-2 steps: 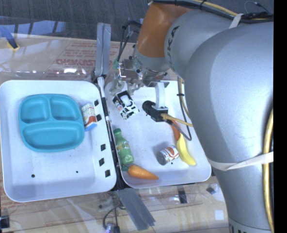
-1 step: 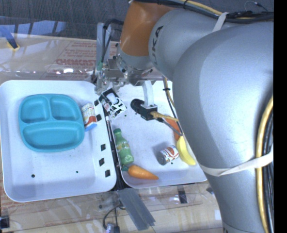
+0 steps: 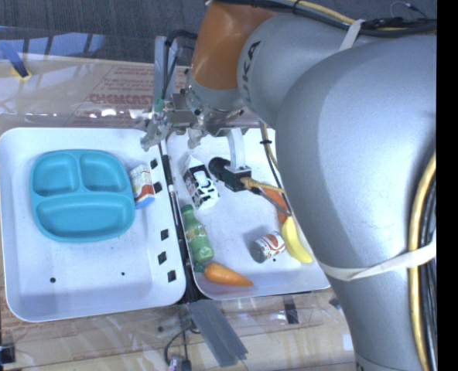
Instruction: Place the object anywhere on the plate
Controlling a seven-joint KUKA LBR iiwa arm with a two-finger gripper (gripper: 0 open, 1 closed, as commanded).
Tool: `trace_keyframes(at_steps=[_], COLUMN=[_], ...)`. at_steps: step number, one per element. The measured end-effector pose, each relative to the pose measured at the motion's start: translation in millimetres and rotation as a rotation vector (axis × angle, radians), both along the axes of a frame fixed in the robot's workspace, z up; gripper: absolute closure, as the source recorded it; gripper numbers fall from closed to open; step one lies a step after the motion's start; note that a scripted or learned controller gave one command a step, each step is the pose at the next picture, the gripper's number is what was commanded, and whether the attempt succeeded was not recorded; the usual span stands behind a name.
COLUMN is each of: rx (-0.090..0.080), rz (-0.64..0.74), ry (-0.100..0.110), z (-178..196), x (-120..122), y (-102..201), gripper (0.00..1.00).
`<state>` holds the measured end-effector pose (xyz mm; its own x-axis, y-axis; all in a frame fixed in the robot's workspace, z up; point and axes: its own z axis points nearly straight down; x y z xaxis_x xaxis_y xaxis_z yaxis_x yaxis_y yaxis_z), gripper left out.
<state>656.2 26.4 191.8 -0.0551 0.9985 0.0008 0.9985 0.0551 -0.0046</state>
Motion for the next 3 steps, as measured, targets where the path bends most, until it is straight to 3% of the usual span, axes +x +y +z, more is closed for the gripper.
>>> trace_keyframes(at_steps=[1,2,3], rx=[-0.001,-0.002,0.000], rz=[0.030,0.034,0.152], ry=[0.000,0.001,0.001], z=[-1,9,9], x=[-101,-100,-126], y=[-4,-4,51], gripper=[0.00,1.00,1.00])
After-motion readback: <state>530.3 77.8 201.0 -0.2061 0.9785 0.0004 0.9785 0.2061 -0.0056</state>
